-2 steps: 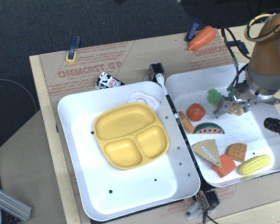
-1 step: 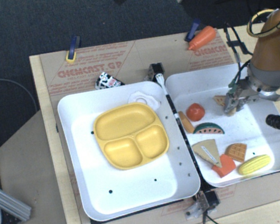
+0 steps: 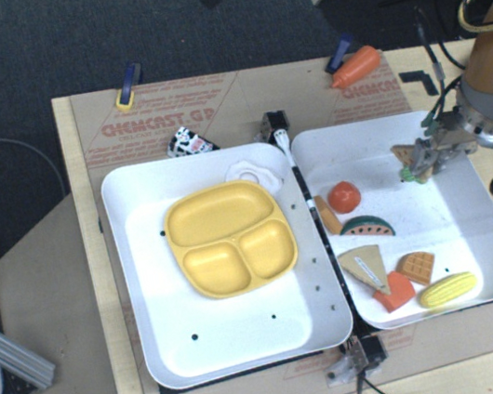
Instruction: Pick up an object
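My gripper hangs over the back right part of the right bin, on the grey arm with an orange band that comes in from the right. A small brown and green item lies right at the gripper's tip, and I cannot make out whether it is held. Further left in the same bin lie a red tomato, a brown sausage and a watermelon slice. Toward the front are a sandwich wedge, a red block, a waffle and a yellow corn cob.
The left bin holds a yellow divided plate and a white piece at its back. On the bench behind the bins lie an orange carrot, a black-and-white toy and a blue-yellow clip.
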### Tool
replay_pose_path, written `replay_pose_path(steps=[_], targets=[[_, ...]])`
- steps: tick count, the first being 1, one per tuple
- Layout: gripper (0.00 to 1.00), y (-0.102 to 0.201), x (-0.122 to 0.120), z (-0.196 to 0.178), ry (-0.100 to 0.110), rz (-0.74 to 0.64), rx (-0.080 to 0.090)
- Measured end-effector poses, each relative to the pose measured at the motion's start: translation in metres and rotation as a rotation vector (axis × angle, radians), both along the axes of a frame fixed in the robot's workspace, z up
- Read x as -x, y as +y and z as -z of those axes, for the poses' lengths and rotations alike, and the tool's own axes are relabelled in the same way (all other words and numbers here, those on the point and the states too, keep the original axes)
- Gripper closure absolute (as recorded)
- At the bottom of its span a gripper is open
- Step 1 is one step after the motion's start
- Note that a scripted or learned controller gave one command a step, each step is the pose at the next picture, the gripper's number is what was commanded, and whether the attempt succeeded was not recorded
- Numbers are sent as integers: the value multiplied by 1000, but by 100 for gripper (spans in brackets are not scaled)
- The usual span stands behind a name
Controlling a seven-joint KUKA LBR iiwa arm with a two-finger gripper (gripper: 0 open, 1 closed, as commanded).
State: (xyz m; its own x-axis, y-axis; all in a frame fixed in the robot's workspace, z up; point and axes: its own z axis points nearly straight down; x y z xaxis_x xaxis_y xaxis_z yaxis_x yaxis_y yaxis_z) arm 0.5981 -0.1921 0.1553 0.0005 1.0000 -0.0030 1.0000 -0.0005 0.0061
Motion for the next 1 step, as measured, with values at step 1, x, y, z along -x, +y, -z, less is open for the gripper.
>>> replay_pose_path(steps=[1], targets=[[100, -3, 5, -45, 0, 0, 0]])
